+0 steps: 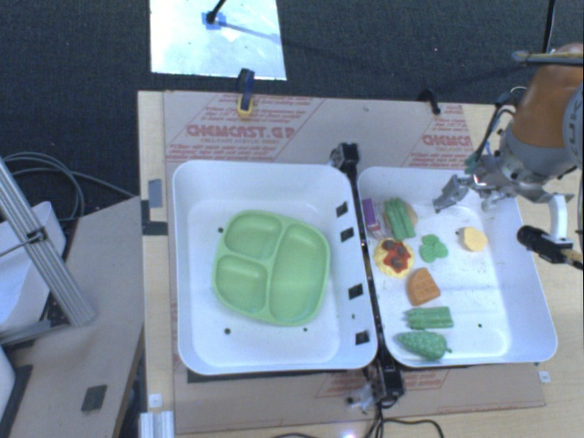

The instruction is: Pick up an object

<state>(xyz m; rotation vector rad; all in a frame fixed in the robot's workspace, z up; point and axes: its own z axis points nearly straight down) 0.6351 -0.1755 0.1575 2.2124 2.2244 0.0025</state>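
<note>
The right bin (520, 327) holds several toy foods. Among them are a yellow and white piece (473, 239), a small green piece (432, 248), a red and yellow piece (394, 256) and an orange piece (422, 286). A ridged green piece (399, 217) and a purple piece (369, 215) lie near the far left corner. Two more green pieces (429, 318) (422, 343) lie at the front. My gripper (471, 196) hangs over the bin's far side, just beyond the yellow piece. It is open, with nothing between its fingers.
A green divided plate (272, 265) lies in the left bin (196, 336). A black divider with clips (358, 245) runs between the bins. A black part of the arm (546, 243) juts over the right bin's right rim.
</note>
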